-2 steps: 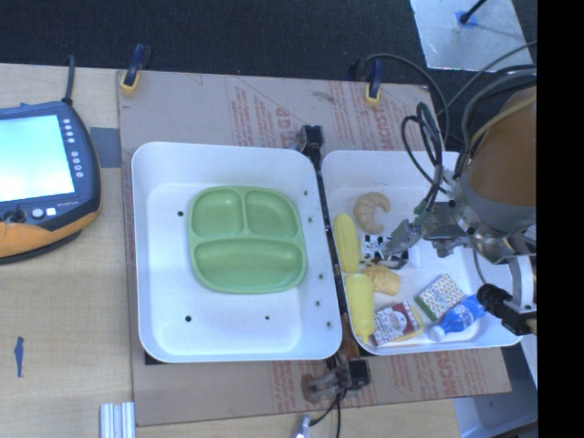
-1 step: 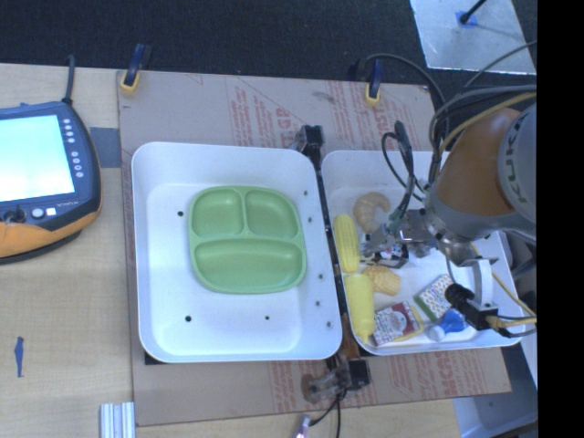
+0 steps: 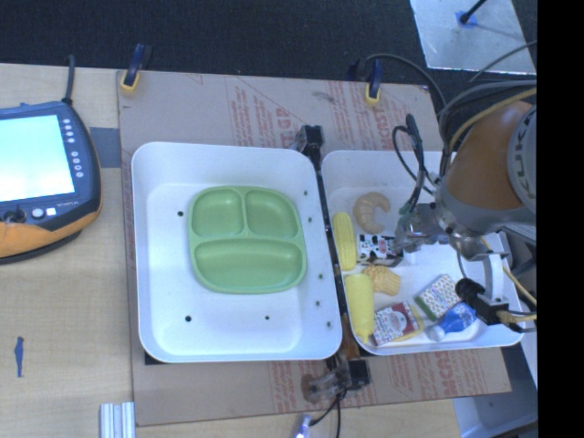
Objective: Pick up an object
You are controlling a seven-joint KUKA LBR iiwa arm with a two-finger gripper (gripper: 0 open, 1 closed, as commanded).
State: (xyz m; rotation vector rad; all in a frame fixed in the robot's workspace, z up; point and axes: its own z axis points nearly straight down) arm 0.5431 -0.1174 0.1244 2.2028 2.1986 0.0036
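The right bin point(image 3: 351, 167) holds several small items: a tan croissant point(image 3: 371, 209), a yellow corn cob point(image 3: 343, 240), a black-and-white cow figure point(image 3: 373, 245), a yellow waffle piece point(image 3: 386, 280), a second yellow piece point(image 3: 359, 305), a red-and-white packet point(image 3: 394, 322), a patterned box point(image 3: 437, 294) and a blue-capped bottle point(image 3: 453, 320). My gripper point(image 3: 398, 244) hangs low in this bin, right beside the cow figure and just below the croissant. The grey and orange arm covers the bin's right part.
The left bin point(image 3: 155, 245) holds a green divided plate point(image 3: 246, 239). A teach pendant point(image 3: 41, 176) lies on the bench at far left. Cables loop above the right bin, and clamps sit along the cardboard's edges.
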